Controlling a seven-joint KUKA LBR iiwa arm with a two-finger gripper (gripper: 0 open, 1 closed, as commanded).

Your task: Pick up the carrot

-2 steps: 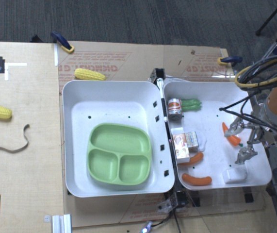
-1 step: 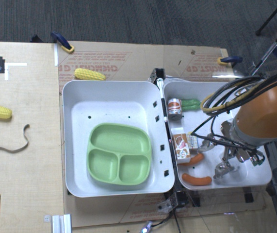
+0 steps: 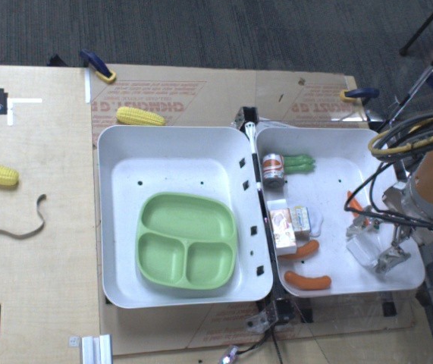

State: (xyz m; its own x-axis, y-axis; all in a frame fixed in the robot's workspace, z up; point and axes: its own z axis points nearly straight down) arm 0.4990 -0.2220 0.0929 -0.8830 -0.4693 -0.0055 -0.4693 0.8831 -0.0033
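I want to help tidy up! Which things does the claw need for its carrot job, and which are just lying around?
For the job: carrot; claw.
Just lying about: green plate; corn cob; can; sausage; small boxes.

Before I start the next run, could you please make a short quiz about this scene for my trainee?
1. True or false: the green plate lies in the right bin.
2. What lies nearest the gripper? A) the corn cob B) the carrot C) the can
3. How many sausages lie in the right bin?

Key
1. False: it lies in the left bin.
2. B: the orange carrot sits by the right bin's right side, partly hidden by cables, just above the gripper in the camera view.
3. Two, both near the bin's lower edge in the view.
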